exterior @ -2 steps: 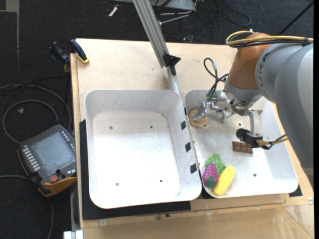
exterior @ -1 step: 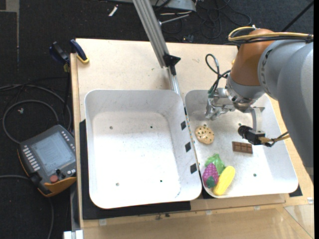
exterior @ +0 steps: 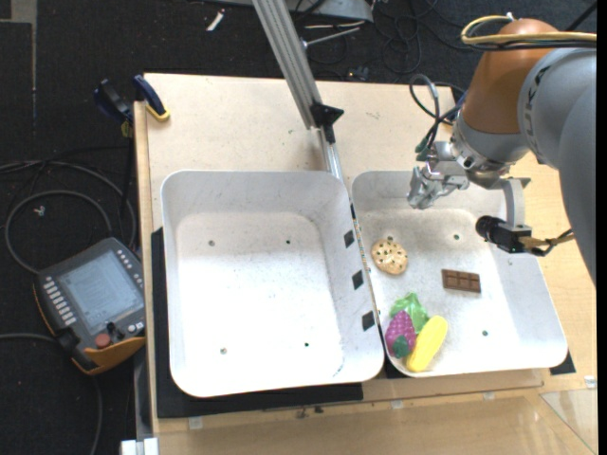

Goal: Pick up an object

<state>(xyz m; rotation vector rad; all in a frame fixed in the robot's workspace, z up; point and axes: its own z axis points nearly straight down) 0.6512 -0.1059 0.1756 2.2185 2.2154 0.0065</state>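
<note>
In the right bin (exterior: 531, 282) lie a round chocolate-chip cookie (exterior: 389, 255), a brown chocolate bar (exterior: 461, 280), a bunch of purple grapes with green leaves (exterior: 401, 327) and a yellow corn cob (exterior: 428, 342). My gripper (exterior: 424, 194) hangs over the far left part of this bin, up and to the right of the cookie. Nothing shows between its fingers. The grapes and the corn touch each other at the bin's near edge.
The left bin (exterior: 190, 207) sits beside the right one, with a raised divider edge (exterior: 351, 254) between them. A metal pole (exterior: 289, 55) slants over the bench's far side. A blue-and-yellow clamp (exterior: 142, 98) grips the bench's far left corner.
</note>
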